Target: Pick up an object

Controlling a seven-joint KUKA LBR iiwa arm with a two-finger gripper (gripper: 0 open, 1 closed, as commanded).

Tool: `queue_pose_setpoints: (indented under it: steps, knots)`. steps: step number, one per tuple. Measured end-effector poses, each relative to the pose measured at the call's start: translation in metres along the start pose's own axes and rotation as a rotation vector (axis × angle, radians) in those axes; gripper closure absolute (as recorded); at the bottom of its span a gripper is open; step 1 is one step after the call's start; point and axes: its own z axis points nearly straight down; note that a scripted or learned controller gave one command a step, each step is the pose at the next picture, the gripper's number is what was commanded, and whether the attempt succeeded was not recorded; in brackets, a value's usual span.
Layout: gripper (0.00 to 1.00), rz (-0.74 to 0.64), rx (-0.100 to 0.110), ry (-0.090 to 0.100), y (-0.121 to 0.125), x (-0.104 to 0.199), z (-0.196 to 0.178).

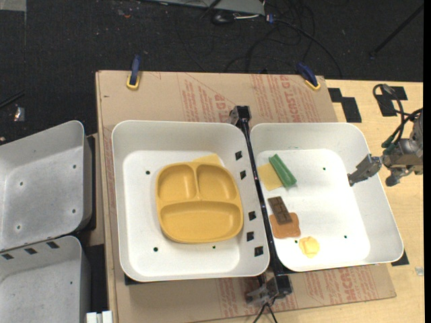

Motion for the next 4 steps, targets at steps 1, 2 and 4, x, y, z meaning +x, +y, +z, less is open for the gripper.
queue_pose_setpoints:
  steps: [1, 2, 4]
  knots:
    - [0.0, -0.003, -0.009, -0.002, 0.002, 0.001, -0.005]
    - [0.0, -0.001, -0.005, 0.0, 0.001, 0.006, 0.058]
    - [0.0, 0.0, -0.007, -0.001, 0.0, 0.01, 0.15]
